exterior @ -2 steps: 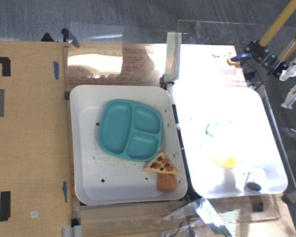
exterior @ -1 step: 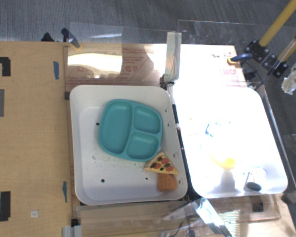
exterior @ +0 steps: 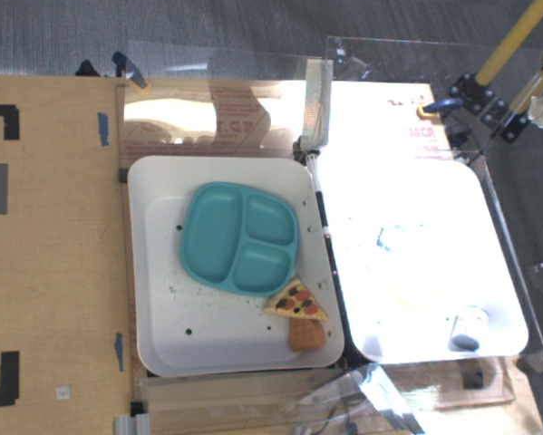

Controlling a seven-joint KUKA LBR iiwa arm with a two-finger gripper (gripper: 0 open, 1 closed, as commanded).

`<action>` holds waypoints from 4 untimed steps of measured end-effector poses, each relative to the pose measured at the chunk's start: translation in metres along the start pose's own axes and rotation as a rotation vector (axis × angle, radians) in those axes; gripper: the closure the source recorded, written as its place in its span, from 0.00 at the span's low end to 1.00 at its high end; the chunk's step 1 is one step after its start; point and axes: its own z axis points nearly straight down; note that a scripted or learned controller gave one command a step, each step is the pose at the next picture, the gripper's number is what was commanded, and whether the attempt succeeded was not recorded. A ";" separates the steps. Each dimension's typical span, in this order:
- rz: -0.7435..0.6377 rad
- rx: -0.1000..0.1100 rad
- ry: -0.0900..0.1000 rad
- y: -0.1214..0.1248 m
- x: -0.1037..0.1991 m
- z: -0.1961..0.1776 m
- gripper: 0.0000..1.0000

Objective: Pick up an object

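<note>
Plainly, we judge the pizza slice (exterior: 296, 302) the easiest pick: a light, stiff toy lying flat, best pinched across its narrow width. It lies at 5 o'clock in the left bin (exterior: 142, 243), touching a brown lump (exterior: 306, 334) at its own 6 o'clock. A teal divided plate (exterior: 239, 238) sits mid-bin, broad, slick and awkward. The right bin (exterior: 516, 333) is glare-washed; a small dark item (exterior: 466, 342) shows at its 5 o'clock.

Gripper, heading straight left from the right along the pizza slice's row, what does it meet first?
Likely the pizza slice in the left bin. The right bin looks free on that line, though glare hides detail; its small grey object lies off it.
</note>
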 end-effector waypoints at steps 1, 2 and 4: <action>-0.177 -0.006 0.011 0.109 -0.056 0.008 1.00; -0.296 -0.006 0.008 0.172 -0.063 0.006 1.00; -0.586 -0.011 0.008 0.338 -0.041 0.006 1.00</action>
